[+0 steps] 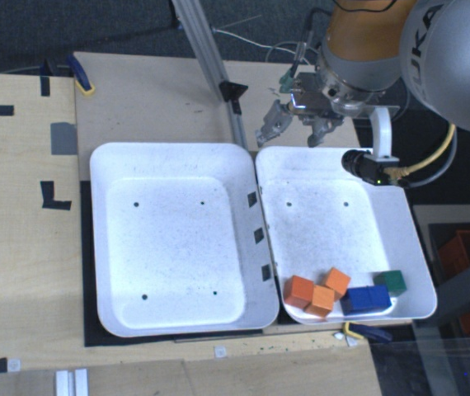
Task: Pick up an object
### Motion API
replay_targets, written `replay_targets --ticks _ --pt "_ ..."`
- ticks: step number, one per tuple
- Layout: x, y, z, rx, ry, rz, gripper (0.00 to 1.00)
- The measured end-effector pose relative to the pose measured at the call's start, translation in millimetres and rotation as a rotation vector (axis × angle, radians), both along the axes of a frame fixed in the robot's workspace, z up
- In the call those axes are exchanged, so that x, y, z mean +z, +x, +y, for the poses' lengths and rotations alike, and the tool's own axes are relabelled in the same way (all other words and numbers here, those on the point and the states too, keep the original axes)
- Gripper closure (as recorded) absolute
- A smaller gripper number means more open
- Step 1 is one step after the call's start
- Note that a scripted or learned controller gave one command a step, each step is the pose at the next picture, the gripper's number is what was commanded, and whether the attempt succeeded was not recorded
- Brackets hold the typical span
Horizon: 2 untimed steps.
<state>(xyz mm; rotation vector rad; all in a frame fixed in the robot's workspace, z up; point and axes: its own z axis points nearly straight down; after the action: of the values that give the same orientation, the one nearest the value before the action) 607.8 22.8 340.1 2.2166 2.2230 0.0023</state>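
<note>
1. Nearest the camera, a cluster of small blocks lies at the near edge of the right bin (400, 221): a blue block (365, 300), three orange blocks (300, 290) (322, 300) (337, 281) just left of it, and a green block (393, 282) just behind its right end.
2. The orange ones touch or nearly touch each other; the blue one is longer and lies flat.
3. They look like rigid, light, flat-faced toy blocks, unlikely to deform but liable to slide on the smooth bin floor.
4. The green block, standing slightly apart, probably offers the cleanest hold across two opposite flat sides.
5. The gripper (299, 131) hangs over the far rim of the right bin, well apart from the blocks, its fingers spread and holding nothing.
</note>
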Motion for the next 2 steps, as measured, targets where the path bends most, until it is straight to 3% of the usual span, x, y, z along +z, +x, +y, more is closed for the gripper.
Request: replay_targets --ticks 1,2 --pt "13 27 6 0.001 0.0 0.001 0.0" --pt "64 -16 -33 -0.004 0.0 0.0 0.0"
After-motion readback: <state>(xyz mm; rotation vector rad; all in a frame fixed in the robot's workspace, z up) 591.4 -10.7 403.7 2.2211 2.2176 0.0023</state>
